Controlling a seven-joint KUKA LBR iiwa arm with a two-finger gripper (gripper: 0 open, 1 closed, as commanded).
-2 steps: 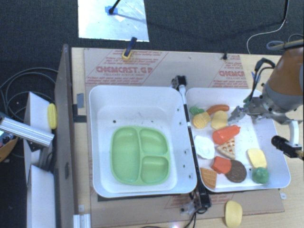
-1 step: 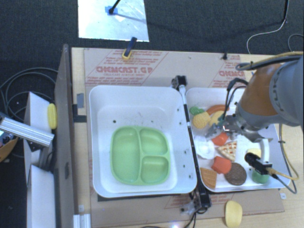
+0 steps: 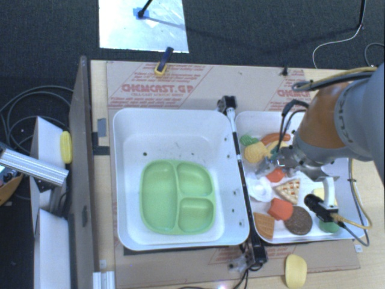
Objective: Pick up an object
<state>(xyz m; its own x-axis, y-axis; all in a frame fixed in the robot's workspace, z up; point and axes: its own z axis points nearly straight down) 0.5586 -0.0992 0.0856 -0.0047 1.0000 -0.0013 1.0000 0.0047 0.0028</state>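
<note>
The right bin (image 3: 346, 236) holds several toy foods. Among them are a green piece (image 3: 248, 140), a yellow piece (image 3: 255, 153), a red-orange piece (image 3: 275, 175), a pizza slice (image 3: 289, 191), an orange block (image 3: 280, 209), a brown disc (image 3: 298, 221) and a tan slice (image 3: 264, 226). My gripper (image 3: 268, 164) is low in the left half of this bin, between the yellow piece and the red-orange piece. A white item (image 3: 260, 189) lies just below it. I see nothing clearly held.
The left bin (image 3: 129, 131) holds a green divided plate (image 3: 178, 196). A yellow object (image 3: 295, 270) lies on the bench in front of the right bin. A black clip (image 3: 228, 104) sits where the bins meet at the back.
</note>
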